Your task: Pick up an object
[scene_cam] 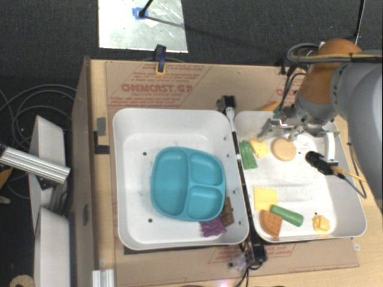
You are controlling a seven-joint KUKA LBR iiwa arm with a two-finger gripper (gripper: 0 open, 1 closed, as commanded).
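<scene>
We look down on a dark, speckled carpet floor [251, 17] that surrounds the bench. The bench top is covered by a brown cardboard sheet [173, 82] printed with red lettering, with a small blue and yellow clamp [160, 57] at its far edge. Beyond it a shiny silver square [142, 15] lies on the floor and catches the light. At left, black cables [30, 103] loop over the carpet beside a pale metal frame [37, 166].
</scene>
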